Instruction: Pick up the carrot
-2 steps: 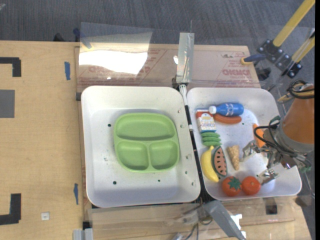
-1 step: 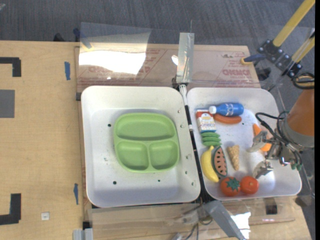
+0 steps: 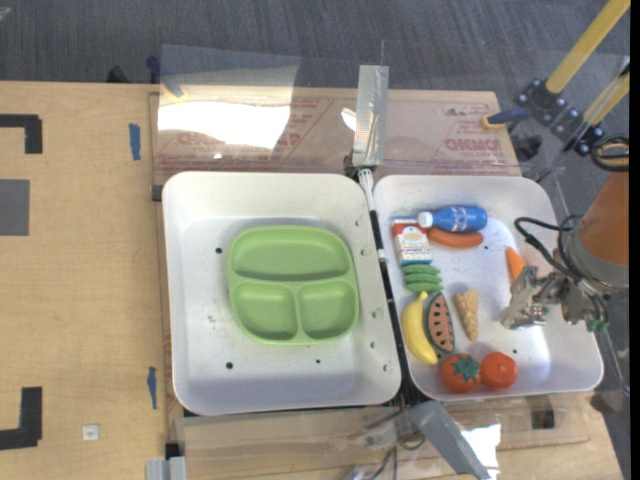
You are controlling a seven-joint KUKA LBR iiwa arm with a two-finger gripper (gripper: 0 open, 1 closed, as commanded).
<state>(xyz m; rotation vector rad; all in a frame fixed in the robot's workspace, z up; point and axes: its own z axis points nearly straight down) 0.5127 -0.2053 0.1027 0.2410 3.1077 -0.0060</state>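
A: Where is the carrot [image 3: 514, 262]?

B: In the right bin [image 3: 575, 373], near its right wall, just above the claw [image 3: 524, 306]. It lies free. The claw is beside it, and I cannot tell if it is open or closed.

A: How to grasp it well?

B: I think the claw should come from above and close across the thin body.

A: Is there room?

B: Left of the carrot the floor is bare until the cone [image 3: 467, 312]. The wall on the right is close, so little room there.

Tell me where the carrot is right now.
The carrot lies in the right bin, near its right side, just above and left of the end effector and right of the ice cream cone.
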